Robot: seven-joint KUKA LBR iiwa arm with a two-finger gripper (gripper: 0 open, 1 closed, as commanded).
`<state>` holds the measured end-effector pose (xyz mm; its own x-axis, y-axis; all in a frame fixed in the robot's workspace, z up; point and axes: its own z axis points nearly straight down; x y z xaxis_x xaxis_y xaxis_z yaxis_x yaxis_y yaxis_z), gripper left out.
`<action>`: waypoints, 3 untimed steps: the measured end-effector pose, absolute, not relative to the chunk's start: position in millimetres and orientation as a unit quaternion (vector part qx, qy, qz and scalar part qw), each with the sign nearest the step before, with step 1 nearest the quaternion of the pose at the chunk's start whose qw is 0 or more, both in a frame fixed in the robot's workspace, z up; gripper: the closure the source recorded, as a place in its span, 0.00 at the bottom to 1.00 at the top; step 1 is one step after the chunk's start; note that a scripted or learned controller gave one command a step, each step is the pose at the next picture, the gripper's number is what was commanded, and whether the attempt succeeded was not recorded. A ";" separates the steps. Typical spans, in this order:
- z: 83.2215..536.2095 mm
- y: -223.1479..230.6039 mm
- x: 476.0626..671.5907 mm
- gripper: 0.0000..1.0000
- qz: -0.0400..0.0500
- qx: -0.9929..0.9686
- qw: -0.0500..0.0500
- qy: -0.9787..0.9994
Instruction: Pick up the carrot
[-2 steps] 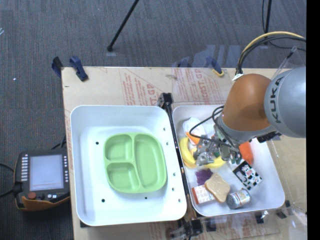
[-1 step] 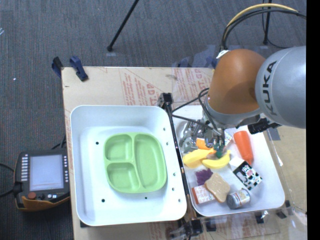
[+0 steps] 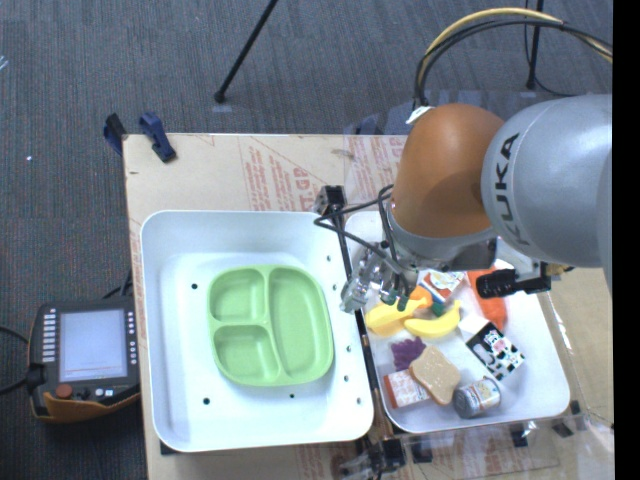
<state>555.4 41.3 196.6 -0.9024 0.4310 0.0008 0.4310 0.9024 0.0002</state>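
Observation:
The carrot (image 3: 497,310) is an orange piece near the right side of the right bin (image 3: 545,388), partly hidden under the arm's wrist. My gripper (image 3: 372,290) hangs low over the left edge of that bin, beside the divider between the two bins, just above a yellow fruit (image 3: 384,319) and a banana (image 3: 437,321). It sits well to the left of the carrot, and no carrot shows at its tip. The big grey and orange arm covers the back of the right bin.
The left bin (image 3: 170,268) holds a green divided plate (image 3: 271,325). The right bin also holds purple grapes (image 3: 405,351), a bread slice (image 3: 436,373), a red box (image 3: 402,391), a silver can (image 3: 476,398) and a black-and-white carton (image 3: 494,350). A pendant (image 3: 85,353) lies off the bench at left.

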 end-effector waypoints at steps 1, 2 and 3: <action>255.7 1.0 601.3 1.00 0.000 -0.133 -0.003 -0.991; 253.8 2.2 600.4 0.00 0.000 -0.133 -0.001 -0.991; 183.7 -23.1 578.5 0.00 0.000 -0.154 0.004 -0.988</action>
